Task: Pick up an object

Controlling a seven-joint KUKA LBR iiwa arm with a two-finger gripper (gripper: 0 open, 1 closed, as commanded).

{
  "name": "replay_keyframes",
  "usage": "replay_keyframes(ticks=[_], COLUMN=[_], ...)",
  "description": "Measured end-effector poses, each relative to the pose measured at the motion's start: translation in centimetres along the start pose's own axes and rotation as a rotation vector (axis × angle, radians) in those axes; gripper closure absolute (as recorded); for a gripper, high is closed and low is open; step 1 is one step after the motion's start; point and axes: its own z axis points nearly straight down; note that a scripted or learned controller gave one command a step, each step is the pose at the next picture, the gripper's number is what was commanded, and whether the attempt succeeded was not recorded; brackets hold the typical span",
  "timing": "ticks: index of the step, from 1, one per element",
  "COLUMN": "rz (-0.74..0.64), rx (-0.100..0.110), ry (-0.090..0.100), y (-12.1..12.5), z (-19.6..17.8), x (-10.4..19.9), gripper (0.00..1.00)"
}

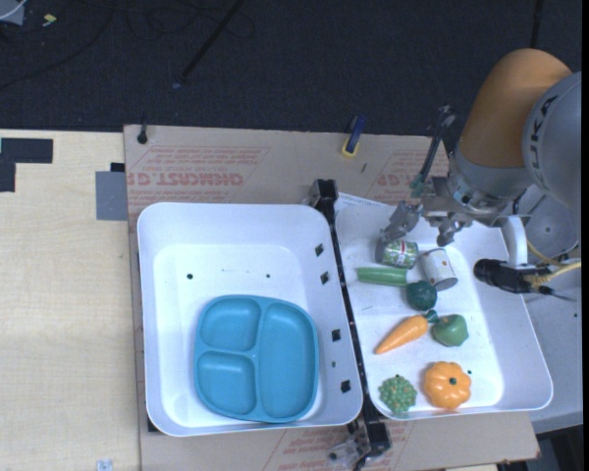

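The right bin [515,356] holds several toy foods. Near its back lie a green-labelled can [400,253] and a silver can [439,269], with a green cucumber [381,275] just in front of them. My gripper [421,230] hangs over the back of this bin, just behind and above the two cans. It is open, its two fingers [400,223] spread apart with nothing between them. The grey arm and its orange band [515,96] reach in from the right.
Further forward in the right bin lie a dark green round piece [421,295], a carrot [402,334], a green pepper [451,330], an orange pumpkin [446,385] and a broccoli [398,394]. A blue divided plate [257,357] sits in the left bin [167,263]. A black divider [336,292] separates the bins.
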Motion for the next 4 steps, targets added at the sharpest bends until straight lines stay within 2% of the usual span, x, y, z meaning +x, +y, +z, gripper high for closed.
replay_keyframes(ticks=[1,3,4], rz=[-0.002,-0.001,0.0], rx=[-0.013,-0.009,-0.003], ry=[-0.001,-0.001,0.0], y=[0.3,1.0,0.9], z=[-0.8,10.1,8.8], x=[0.0,-0.4,-0.5], gripper=[0.0,0.0,1.0])
